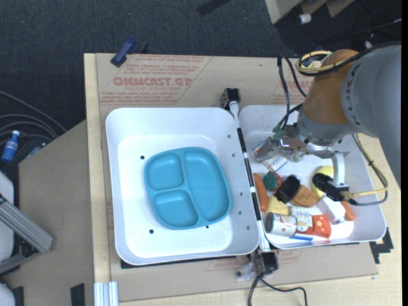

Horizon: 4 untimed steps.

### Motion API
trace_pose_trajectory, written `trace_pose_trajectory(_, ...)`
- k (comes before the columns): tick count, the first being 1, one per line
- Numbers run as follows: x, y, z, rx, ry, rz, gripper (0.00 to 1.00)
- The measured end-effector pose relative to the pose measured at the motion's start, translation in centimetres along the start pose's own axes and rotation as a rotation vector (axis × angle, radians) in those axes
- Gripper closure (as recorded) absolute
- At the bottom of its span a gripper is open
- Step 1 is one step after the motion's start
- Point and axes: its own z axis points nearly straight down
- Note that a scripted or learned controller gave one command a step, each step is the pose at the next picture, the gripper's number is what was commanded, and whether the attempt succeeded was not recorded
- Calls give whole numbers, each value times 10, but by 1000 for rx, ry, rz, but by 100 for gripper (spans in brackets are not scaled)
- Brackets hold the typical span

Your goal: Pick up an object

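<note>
Gripper (pixel 275 146) positioned low in right bin (pixel 363 231), upper-left area; finger state not discernible, grasp not confirmable. Cluttered objects (pixel 299 203) heaped at 5 o'clock from gripper: small, mixed shapes, orange, yellow, black, red-and-white. Grey arm (pixel 376 88) with smooth orange band (pixel 328 94) extended toward 2 o'clock. Glossy blue three-compartment plate (pixel 187 187) seated in left bin (pixel 127 139), at 8 o'clock.

Chunky grey arm (pixel 381 85) with a wide orange band (pixel 326 93) above the wrist, black and yellow cables looped around it, metallic claw (pixel 275 146) at the tip.
</note>
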Motion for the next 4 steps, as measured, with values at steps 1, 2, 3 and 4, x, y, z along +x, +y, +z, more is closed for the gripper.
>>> trace_pose_trajectory(1,1,65,-1,-4,-1,-2,0)
trace_pose_trajectory(2,1,41,0,0,0,0,0)
trace_pose_trajectory(3,1,42,-11,-1,-1,-1,100)
trace_pose_trajectory(4,74,8,-128,-4,0,-2,100)
